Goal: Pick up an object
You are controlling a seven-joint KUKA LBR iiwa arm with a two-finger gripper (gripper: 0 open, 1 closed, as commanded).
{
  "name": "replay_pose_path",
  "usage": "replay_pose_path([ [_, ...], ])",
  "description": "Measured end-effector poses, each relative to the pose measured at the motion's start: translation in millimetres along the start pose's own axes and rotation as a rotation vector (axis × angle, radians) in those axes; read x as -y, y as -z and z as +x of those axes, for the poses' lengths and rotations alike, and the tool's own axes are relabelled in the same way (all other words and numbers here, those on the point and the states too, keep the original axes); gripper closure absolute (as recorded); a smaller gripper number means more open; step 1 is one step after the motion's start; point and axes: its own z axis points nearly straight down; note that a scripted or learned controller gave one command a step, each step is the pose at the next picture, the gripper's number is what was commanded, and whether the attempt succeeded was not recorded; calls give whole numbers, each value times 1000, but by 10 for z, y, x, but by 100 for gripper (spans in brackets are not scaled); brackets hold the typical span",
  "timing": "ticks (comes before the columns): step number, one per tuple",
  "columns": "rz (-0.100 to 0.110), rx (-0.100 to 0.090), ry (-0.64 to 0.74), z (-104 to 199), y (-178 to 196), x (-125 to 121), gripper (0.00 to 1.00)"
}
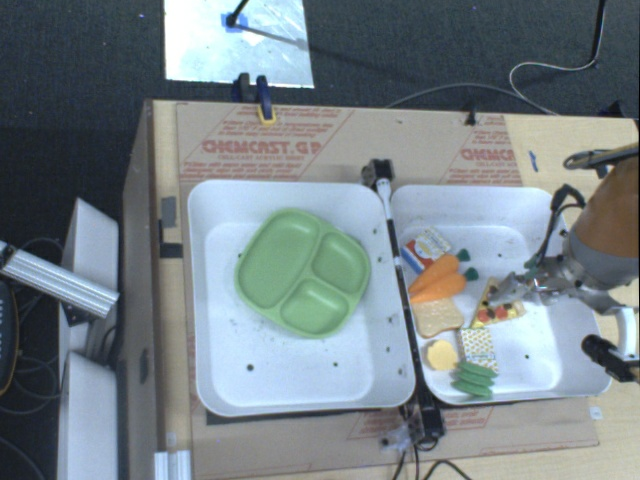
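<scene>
You can see the gripper (507, 288) low in the right bin (520, 208) by the toy food (440, 280), nothing lifted yet, and I cannot tell its grip.

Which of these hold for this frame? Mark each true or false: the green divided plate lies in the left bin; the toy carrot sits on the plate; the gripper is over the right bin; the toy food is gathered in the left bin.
1. The green divided plate lies in the left bin. True.
2. The toy carrot sits on the plate. False: it lies in the right bin, near the divider.
3. The gripper is over the right bin. True.
4. The toy food is gathered in the left bin. False: carrot, cracker and green pea pod all lie in the right bin.
</scene>
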Motion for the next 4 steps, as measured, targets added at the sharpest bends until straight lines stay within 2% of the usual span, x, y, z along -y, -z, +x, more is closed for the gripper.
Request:
replay_pose_path([
  [1, -6, 2, 1, -5, 120, -22, 100],
  [2, -6, 2, 2, -4, 118, -21, 0],
  [3, -8, 3, 3, -6, 224, -30, 100],
  [4, -8, 2, 3, -6, 223, -29, 0],
])
